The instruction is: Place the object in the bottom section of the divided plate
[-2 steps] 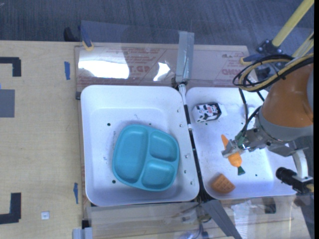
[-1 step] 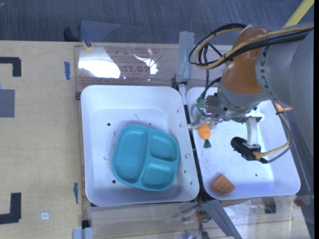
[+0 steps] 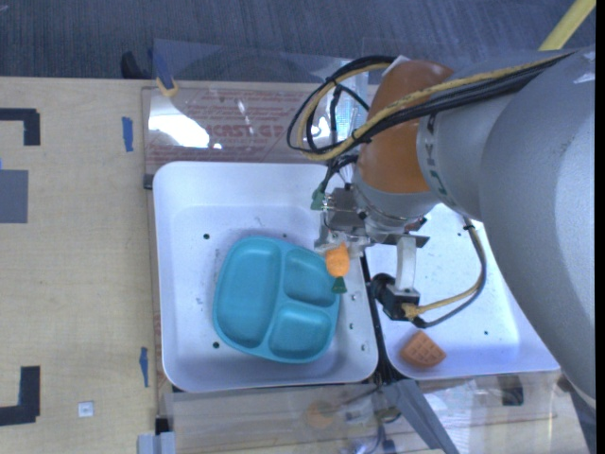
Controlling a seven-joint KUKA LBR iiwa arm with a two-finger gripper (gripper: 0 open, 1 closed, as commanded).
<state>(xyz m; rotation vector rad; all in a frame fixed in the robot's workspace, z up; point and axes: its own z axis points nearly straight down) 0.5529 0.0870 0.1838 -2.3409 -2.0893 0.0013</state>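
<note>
A light blue divided plate (image 3: 274, 301) with three sections lies in the left white bin (image 3: 189, 206). My gripper (image 3: 337, 247) hangs over the plate's right rim, near the wall between the two bins. A small orange object with a green tip (image 3: 337, 265) sits between its fingers, so the gripper is shut on it. The object hovers just above the plate's upper right section. The grey arm with its orange band (image 3: 402, 149) reaches in from the right and hides much of the right bin.
An orange waffle-patterned toy (image 3: 422, 350) lies at the front of the right bin (image 3: 473, 291). Black and yellow cables (image 3: 416, 305) loop from the wrist over that bin. A clear plastic sheet (image 3: 236, 121) lies behind the bins.
</note>
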